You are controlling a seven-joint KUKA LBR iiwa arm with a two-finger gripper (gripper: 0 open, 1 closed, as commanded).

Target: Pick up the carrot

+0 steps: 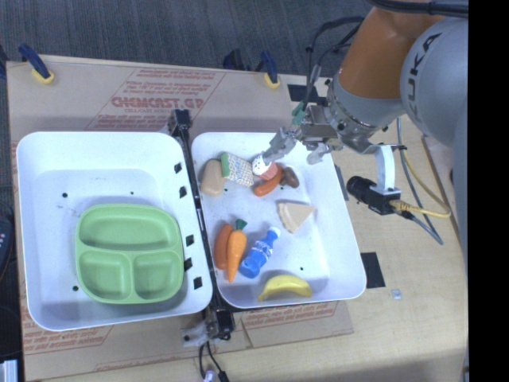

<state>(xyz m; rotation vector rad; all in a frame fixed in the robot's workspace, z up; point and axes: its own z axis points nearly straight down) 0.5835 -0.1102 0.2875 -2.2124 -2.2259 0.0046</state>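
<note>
From above, the carrot lies near the right bin's left wall, toward its front edge, just beside a blue bottle. The gripper hangs over the bin's back part, fingers spread, holding nothing, above a hot dog.

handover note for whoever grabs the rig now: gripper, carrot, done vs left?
Gripper: low over the far end of the right white bin, above the reddish sausage-like toy and small brown piece. Finger state unreadable from this angle.
Orange toy carrot with green top: lying near the right bin's left wall, beside the small blue bottle, well apart from the gripper.
Done: nothing; carrot not picked.
Left: move the gripper toward the near-left part of the bin, grasp the carrot, lift.
</note>
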